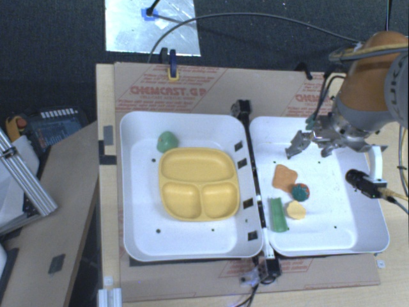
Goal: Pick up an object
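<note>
I am hovering my gripper (311, 142) over the right bin (367, 229), fingers spread apart, holding nothing. The candidates are lying just below: an orange wedge (284, 177), a teal-and-red ball (300, 191), a yellow round piece (295, 210) and a green stick (277, 214), all crowding together. Risk I am judging: coming down between neighbours, nudging the ball into rolling, or closing on two pieces at once.

Dark speckled floor (51, 43), shiny foil sheet (150, 16), tan side table (61, 190), cardboard bench liner (211, 85)
</note>
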